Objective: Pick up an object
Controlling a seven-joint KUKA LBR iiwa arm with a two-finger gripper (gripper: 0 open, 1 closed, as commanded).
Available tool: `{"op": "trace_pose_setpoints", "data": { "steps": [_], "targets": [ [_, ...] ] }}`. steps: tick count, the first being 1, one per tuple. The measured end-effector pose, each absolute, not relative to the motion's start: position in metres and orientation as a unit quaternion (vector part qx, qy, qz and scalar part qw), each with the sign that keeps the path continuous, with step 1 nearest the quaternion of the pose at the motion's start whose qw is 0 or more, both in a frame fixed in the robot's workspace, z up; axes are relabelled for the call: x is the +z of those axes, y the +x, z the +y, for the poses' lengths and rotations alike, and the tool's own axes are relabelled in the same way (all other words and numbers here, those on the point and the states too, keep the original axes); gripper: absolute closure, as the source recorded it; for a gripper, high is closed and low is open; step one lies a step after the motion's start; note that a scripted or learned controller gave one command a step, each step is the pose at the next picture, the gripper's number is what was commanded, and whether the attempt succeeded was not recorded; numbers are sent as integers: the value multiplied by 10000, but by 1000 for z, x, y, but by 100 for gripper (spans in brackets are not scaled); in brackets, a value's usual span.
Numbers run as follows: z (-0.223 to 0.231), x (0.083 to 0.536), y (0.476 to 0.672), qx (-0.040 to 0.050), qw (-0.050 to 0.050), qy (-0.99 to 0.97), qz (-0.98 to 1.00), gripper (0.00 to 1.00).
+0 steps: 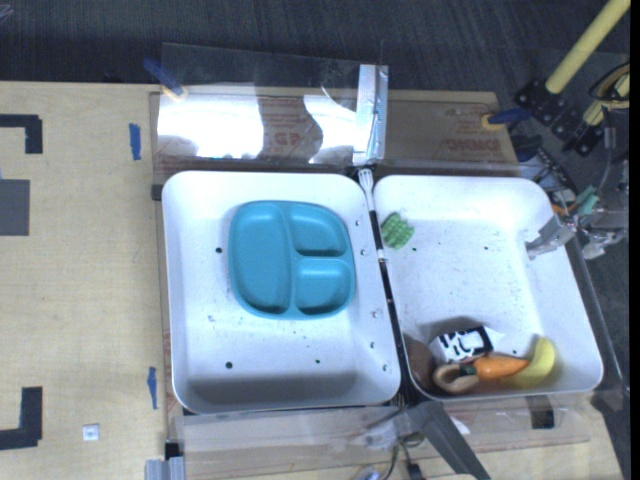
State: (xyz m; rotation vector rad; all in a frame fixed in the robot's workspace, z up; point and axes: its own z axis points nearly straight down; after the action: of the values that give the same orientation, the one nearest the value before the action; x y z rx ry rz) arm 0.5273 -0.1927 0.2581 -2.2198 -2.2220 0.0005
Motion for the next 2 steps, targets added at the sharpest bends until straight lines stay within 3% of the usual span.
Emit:
{"op": "trace_pose_setpoints", "data": {
  "steps": [1, 2],
  "targets": [
    [-144, 94, 480, -2, 4, -6875, -7261, 0],
    [-99, 88, 549, -30, -33, -6788, -7343, 0]
  ]
}}
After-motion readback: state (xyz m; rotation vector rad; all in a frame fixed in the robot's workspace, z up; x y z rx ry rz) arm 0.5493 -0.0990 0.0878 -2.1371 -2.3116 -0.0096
